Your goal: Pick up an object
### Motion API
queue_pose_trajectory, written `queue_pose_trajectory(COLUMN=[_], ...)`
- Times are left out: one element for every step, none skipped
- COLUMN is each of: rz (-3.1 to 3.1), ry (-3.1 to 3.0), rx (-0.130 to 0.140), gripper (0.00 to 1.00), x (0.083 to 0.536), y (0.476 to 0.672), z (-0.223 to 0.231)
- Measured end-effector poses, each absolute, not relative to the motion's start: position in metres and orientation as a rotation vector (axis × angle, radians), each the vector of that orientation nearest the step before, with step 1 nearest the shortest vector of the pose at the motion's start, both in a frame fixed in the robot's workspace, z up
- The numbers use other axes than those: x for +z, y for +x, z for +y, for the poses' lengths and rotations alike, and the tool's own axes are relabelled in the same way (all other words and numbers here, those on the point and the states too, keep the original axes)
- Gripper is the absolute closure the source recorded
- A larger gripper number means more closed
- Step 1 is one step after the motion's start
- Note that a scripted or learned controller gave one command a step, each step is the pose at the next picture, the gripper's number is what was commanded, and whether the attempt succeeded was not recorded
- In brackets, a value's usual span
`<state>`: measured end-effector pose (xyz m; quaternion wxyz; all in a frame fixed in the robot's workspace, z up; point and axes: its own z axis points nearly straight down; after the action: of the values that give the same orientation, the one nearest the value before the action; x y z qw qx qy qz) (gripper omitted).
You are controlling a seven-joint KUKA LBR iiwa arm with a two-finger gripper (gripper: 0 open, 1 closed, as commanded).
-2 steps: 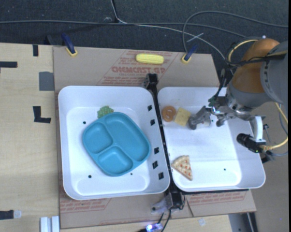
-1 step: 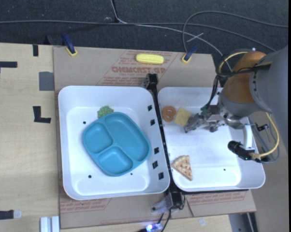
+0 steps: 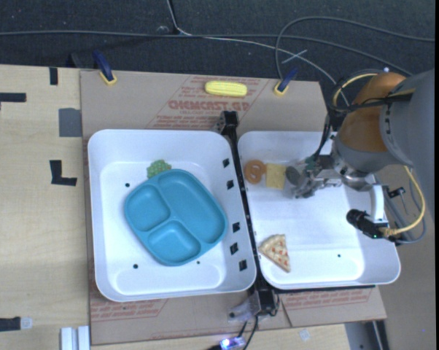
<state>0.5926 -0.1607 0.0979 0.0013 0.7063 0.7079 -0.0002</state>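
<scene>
In the right bin [image 3: 329, 268] lie a small brown ring-shaped piece [image 3: 254, 171], a pale yellow block [image 3: 276, 176] right beside it, and a pizza slice [image 3: 276, 252] near the front left. My gripper [image 3: 301, 181] hangs low over the bin's back half, just right of the yellow block. I see nothing held between its fingers. The left bin [image 3: 106, 268] holds a blue divided plate [image 3: 175, 216] with a small green piece [image 3: 159, 168] at the plate's far edge.
A yellow corn cob [image 3: 225, 89] lies on the cardboard behind the bins. Blue-and-yellow clamps [image 3: 105, 69] [image 3: 286, 79] pin the cardboard's back edge. Cables arc over the right bin's back right corner. The arm's grey body [image 3: 394, 133] overhangs the right rim.
</scene>
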Motion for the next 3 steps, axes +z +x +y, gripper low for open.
queue_pose_trajectory(rz=[2.219, 2.221, 2.22], ry=[2.218, 2.217, 2.217], rx=[0.003, 0.003, 0.002], gripper=[1.0, 1.0, 1.0], x=[0.155, 0.199, 0.245], y=[0.597, 0.602, 0.607], z=[-0.169, -0.167, -0.173])
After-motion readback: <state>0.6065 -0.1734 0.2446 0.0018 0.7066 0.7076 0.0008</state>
